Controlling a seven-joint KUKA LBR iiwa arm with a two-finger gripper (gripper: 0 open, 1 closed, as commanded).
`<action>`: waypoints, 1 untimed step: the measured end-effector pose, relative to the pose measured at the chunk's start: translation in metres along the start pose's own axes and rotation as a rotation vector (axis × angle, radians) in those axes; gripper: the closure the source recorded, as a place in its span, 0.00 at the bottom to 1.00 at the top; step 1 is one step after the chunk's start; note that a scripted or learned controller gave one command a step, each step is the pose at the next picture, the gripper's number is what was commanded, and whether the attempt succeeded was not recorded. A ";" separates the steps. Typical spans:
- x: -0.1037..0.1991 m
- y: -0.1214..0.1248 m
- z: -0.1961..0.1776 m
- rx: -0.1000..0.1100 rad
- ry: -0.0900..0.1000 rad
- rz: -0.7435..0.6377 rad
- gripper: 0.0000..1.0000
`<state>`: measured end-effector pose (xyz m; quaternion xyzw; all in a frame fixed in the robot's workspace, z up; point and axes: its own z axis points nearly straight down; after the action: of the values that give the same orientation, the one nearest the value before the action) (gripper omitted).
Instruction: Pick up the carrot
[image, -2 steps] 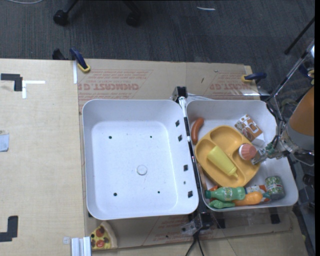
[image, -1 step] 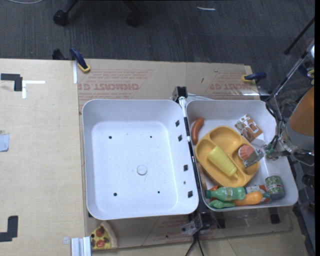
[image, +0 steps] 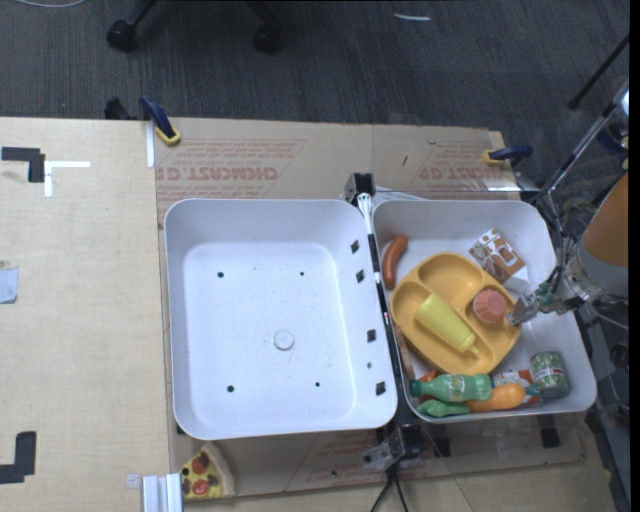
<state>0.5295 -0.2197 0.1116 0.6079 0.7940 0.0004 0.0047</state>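
Observation:
The carrot (image: 503, 398) is orange with a green leafy end and lies flat along the front wall of the right bin (image: 470, 210), pressed against a green bottle (image: 455, 384). My gripper (image: 530, 305) reaches in from the right and hovers over the right rim of a yellow divided plate (image: 432, 290), close to a pink round item (image: 490, 305). It is above and behind the carrot, well apart from it. Nothing shows held at the gripper's tip.
A yellow block (image: 445, 322) lies on the plate. A red sausage (image: 394, 258), a snack packet (image: 497, 253) and a green can (image: 548, 372) share the right bin. The left bin (image: 200, 300) holds a small white disc (image: 284, 341). A toy pizza slice (image: 203, 475) lies on the bench.

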 end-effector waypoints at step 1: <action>0.002 0.001 0.000 0.001 0.004 -0.002 0.00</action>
<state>0.5295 -0.2179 0.1113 0.6072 0.7945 0.0009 0.0029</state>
